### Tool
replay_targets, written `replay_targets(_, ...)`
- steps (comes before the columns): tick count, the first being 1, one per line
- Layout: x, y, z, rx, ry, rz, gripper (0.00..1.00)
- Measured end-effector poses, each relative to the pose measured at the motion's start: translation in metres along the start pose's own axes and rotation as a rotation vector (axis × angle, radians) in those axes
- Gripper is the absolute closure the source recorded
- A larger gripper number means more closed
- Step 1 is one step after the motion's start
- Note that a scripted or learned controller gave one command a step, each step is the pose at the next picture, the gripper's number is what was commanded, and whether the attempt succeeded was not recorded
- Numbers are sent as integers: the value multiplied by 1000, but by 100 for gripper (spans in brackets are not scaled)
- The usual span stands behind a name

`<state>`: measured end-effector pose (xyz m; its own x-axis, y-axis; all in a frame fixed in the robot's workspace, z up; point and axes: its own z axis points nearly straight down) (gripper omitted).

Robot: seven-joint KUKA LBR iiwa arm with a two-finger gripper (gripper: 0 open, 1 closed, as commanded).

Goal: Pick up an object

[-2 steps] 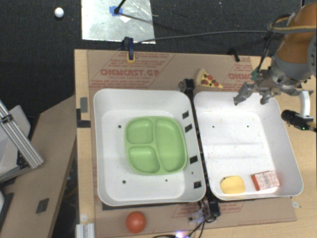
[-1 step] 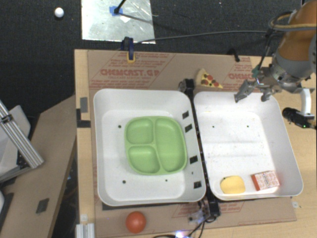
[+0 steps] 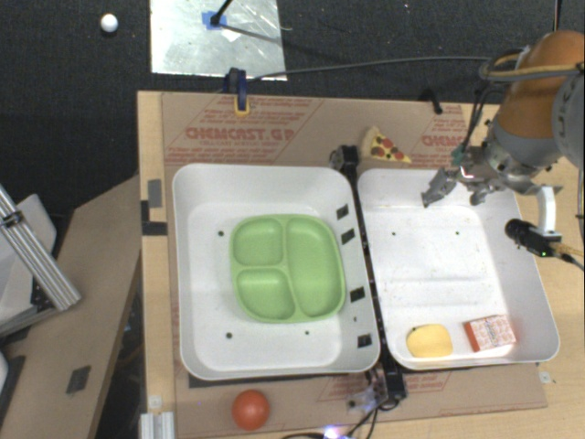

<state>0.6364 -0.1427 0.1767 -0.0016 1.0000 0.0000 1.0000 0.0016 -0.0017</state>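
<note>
Over the far edge of the right bin, the end effector hangs with its two fingers spread apart and nothing between them; one dark fingertip juts left near the bin's back wall. Step in hand, by my reading: approach or search, no grasp yet made. Candidate objects lie at the opposite, near end of that bin: a yellow rounded piece, likely a toy lemon, and just to its right a small red-and-white box, the two near but apart. Both sit well away from the end effector, so the next move calls for travel toward the near wall, a descent, and a closing straddling one item; the box lies close to the bin's rim, which may crowd a finger. Left bin holds a green divided tray. Outside the bins on the worktop: a toy pizza slice behind the bins, a red ball in front. Writing: the board reads "CHEMCAST GP" in red, repeated at angles; print on the small box is too small to read.
</note>
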Motion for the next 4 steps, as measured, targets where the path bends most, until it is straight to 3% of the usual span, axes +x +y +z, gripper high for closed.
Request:
replay_targets(2, -1, 10, 94, 0, 0, -3, 0)
replay_targets(3, -1, 12, 80, -7, -1, -5, 100)
replay_targets(4, -1, 22, 32, -9, -1, -4, 100)
